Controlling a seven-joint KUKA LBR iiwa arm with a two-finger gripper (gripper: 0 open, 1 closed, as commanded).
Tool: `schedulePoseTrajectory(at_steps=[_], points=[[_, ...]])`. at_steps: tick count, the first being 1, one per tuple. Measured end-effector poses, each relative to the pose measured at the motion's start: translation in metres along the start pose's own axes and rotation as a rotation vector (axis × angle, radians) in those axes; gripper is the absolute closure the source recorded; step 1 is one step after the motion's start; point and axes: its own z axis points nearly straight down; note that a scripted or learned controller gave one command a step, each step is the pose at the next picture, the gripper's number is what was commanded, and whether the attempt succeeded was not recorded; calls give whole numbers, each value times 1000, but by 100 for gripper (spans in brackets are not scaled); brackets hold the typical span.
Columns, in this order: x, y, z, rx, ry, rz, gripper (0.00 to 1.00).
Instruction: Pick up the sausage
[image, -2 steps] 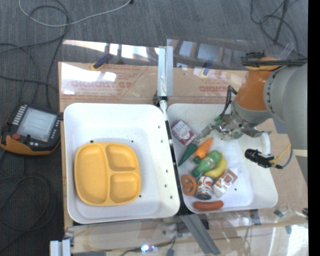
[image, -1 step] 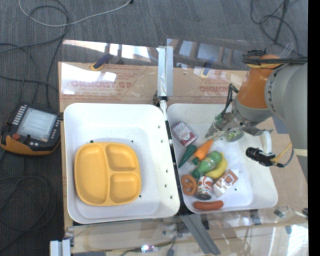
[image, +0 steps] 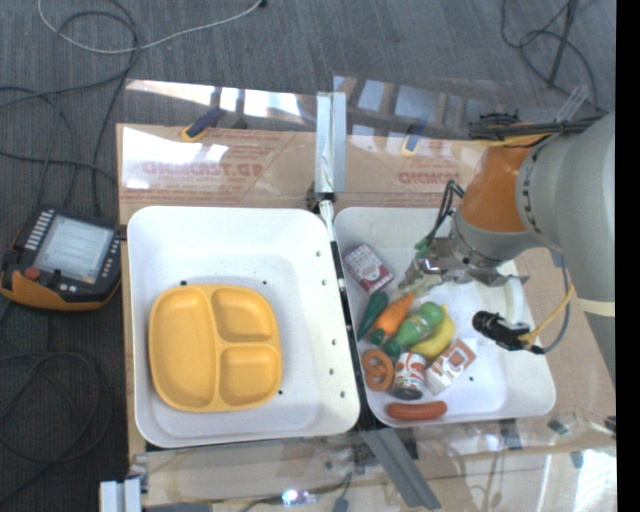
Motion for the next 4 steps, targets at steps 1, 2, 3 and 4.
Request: schedulePoseTrajectory(at_steps=[1, 2, 3, 4], points=[[-17, 26, 2, -12, -1, -4, 100], [-17, 26, 3, -13, -2, -5, 0], [-26, -23, 4, -20, -11, -100, 0], [-12, -17, -82, -3, -2, -248, 0]])
